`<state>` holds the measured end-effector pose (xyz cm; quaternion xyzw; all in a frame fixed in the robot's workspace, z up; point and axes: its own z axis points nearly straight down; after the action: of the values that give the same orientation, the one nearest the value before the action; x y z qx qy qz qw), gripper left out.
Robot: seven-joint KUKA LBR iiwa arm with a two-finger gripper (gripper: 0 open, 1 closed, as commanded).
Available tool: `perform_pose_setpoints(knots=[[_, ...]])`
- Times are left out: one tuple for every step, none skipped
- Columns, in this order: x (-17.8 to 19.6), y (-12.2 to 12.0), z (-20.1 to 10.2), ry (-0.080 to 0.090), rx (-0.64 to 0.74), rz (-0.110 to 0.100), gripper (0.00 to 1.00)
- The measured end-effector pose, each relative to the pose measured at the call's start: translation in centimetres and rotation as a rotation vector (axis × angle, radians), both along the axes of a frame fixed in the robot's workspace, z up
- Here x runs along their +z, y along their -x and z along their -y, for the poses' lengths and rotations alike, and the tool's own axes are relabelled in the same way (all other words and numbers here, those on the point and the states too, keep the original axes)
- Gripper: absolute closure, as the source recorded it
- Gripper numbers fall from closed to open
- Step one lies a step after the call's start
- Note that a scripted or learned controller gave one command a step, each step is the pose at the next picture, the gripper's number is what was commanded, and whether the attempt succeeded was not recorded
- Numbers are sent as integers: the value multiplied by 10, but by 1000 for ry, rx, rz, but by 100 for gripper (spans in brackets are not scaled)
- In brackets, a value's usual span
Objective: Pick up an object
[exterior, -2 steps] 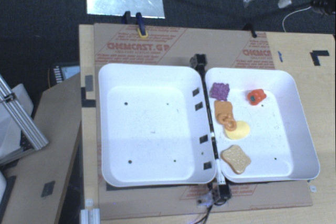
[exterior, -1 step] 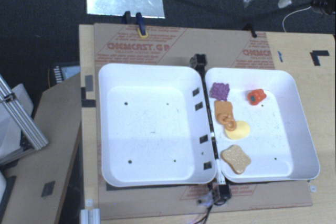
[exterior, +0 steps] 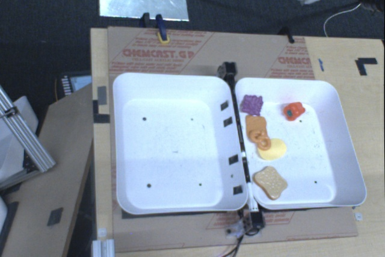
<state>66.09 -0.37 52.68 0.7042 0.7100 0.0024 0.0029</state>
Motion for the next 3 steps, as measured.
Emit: perform_pose_setpoints(knots=[[-113, -7, -84, -3, 3, -17, 100], [-41, 55, -18, 0, -13, 2, 100], [-41, 95, -86, -3, 3, -6, 100]])
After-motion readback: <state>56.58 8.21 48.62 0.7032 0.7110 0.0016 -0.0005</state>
